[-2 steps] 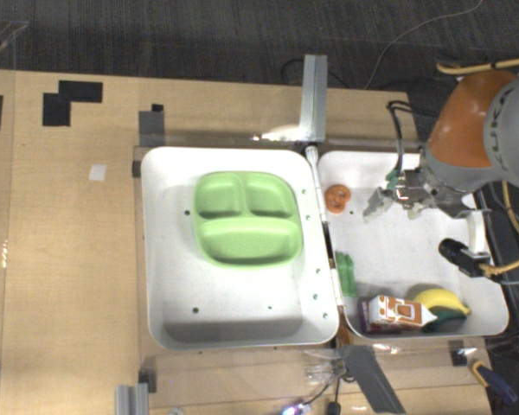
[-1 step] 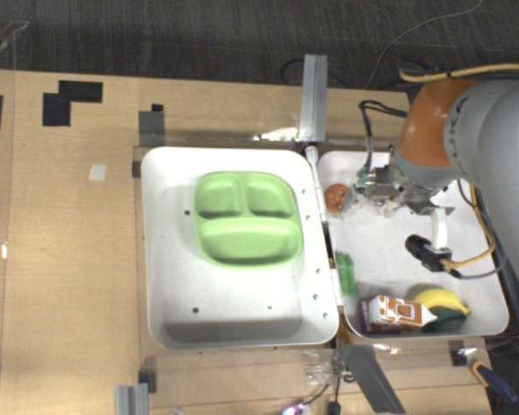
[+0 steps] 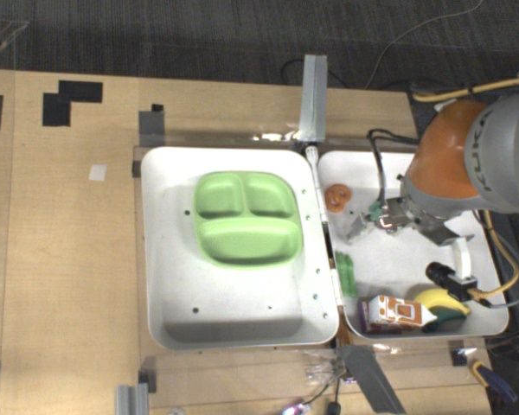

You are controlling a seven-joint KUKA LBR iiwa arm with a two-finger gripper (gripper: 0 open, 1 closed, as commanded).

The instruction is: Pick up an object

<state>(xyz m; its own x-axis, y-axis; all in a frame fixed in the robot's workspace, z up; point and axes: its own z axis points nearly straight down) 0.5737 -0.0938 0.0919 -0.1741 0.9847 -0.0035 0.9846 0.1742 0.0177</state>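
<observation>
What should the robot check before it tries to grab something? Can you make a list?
1. Is the tool over the right bin, where the small things are? ok.
2. Is there something close to grab? ok: the orange ball lies just beside the tool.
3. Is the tool free of any object? cannot tell, the wrist blocks the view.
4. Are the other things out of the way? ok: the brown carton and the banana sit at the near wall, the green stick by the divider.
5. Is the green divided plate clear of the arm? ok, it rests in the left bin.
</observation>
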